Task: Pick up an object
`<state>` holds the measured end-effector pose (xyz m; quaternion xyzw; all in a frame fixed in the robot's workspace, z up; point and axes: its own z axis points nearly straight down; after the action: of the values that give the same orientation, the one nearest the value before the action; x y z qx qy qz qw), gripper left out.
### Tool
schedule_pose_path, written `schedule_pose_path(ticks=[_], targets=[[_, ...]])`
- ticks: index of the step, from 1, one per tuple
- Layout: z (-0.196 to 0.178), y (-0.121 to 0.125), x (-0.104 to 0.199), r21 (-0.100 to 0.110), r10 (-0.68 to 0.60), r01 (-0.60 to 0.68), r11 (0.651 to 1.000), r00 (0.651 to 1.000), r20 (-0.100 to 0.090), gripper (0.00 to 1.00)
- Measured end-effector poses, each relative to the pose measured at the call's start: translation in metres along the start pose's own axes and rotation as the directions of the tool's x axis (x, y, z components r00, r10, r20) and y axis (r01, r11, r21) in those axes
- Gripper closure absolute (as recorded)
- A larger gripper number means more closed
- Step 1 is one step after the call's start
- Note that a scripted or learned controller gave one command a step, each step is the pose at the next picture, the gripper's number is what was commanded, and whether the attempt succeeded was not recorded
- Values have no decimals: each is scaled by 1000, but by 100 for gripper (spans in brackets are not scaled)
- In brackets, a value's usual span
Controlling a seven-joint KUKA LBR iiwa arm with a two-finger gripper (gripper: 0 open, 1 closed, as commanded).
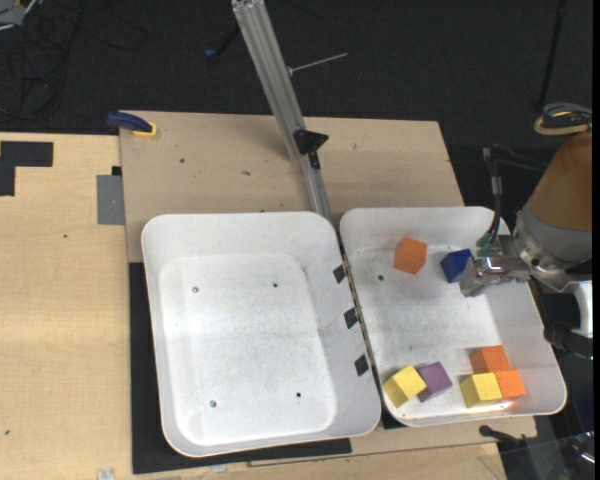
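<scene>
The arm (565, 203) comes in from the right edge, its orange band uppermost and the grey wrist below it, slanting down and to the left. The tool (477, 276) hangs at the end of the wrist, low over the right bin's far right part, its metal end pointing left and slightly near.

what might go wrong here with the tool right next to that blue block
The tool sits at the blue block's side rather than over it, so it may shove the block toward the orange block instead of gripping it. It is also close to the right bin's far wall and could clip it.
</scene>
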<state>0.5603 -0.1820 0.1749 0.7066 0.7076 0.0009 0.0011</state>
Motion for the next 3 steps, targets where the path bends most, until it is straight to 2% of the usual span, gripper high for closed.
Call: schedule_pose_path(ticks=[1, 3], targets=[[-48, 1, -1, 0, 0, 0, 1000, 1000, 1, 100], [-44, 11, 97, 8, -2, 2, 1000, 1000, -3, 100]])
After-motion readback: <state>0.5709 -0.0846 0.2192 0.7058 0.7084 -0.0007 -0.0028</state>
